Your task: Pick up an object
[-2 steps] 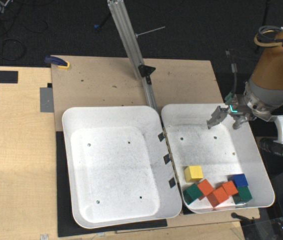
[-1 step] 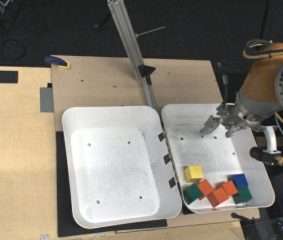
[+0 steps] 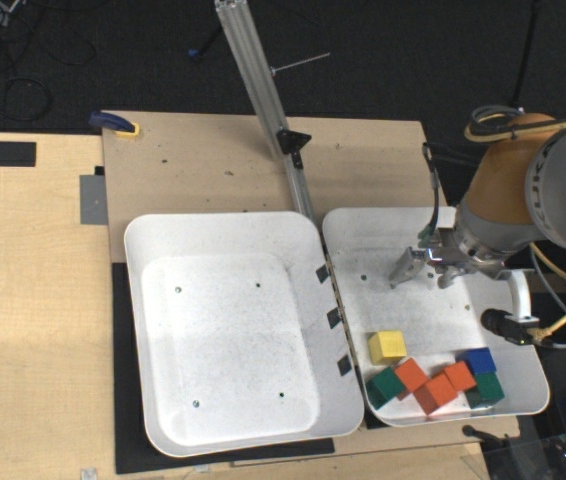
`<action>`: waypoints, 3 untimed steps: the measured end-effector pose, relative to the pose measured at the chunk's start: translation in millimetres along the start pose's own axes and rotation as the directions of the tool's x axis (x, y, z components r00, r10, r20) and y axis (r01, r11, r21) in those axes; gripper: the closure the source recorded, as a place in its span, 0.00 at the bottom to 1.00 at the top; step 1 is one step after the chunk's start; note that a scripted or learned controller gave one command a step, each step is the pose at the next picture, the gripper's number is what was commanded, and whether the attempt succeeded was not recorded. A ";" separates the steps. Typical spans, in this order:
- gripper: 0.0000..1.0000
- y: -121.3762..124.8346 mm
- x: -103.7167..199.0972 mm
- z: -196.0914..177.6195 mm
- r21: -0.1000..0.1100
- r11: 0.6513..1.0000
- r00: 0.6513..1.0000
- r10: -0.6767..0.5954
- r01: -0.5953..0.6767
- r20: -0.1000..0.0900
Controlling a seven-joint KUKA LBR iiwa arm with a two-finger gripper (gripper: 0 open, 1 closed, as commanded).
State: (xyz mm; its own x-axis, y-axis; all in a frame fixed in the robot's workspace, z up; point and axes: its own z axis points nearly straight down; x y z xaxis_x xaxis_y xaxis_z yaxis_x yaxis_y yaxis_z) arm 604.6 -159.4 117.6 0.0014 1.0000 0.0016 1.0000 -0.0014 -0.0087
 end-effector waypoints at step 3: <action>1.00 10.0 -4.6 -39.5 -0.012 1.000 1.000 -0.003 0.003 0.002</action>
State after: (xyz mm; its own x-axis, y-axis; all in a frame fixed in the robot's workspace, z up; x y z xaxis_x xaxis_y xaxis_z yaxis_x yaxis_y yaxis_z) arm 614.9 -164.1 157.0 -0.0018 1.0000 -0.0007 1.0000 0.0018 0.0037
